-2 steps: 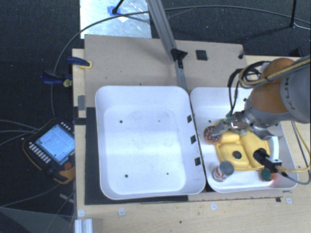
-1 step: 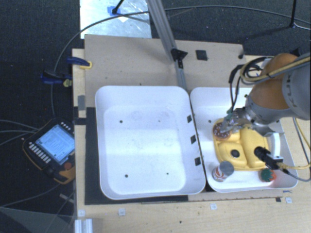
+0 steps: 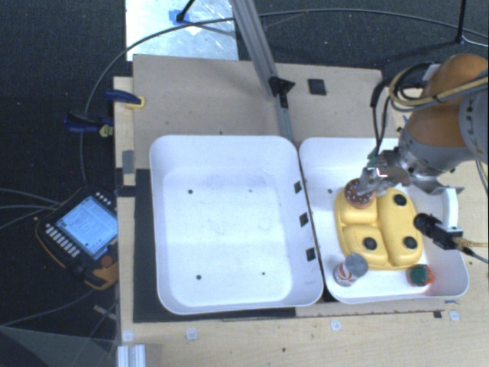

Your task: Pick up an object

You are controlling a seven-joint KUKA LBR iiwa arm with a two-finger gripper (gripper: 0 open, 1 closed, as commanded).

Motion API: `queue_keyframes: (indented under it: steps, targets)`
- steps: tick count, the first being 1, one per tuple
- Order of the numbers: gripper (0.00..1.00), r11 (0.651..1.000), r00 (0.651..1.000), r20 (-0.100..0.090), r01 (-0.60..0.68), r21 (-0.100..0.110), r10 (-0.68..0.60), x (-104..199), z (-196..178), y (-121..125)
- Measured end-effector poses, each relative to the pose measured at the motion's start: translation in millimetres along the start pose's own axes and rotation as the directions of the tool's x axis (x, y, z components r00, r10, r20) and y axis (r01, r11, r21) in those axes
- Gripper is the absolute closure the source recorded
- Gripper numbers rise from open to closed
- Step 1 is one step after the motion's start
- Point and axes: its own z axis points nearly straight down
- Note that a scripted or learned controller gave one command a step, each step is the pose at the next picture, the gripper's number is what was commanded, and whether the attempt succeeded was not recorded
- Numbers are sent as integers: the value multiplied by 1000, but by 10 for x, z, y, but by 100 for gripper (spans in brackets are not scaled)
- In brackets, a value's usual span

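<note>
You'll find the claw (image 3: 372,180) low over the lumpy yellow plastic toy (image 3: 380,232) in the right bin (image 3: 321,167); whether it is spread, you cannot tell. A round brown speckled piece (image 3: 357,193) sits at the toy's upper left, a grey knob (image 3: 353,266) and green ball (image 3: 418,274) below it.

You see a tan wooden bench top (image 3: 229,98) resting on dark speckled carpet (image 3: 53,44). A shiny silver sheet (image 3: 179,21) lies beyond its far edge, crossed by a slanting grey metal pole (image 3: 256,37). Thin grey cables (image 3: 92,105) loop across the carpet on your left, near a handheld control pendant with a lit blue screen (image 3: 82,229).
</note>
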Motion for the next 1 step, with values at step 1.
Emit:
queue_keyframes:
  steps: [1]
  targets:
    - [100,1000,1000,0,0,0,0,-52,-497,100]
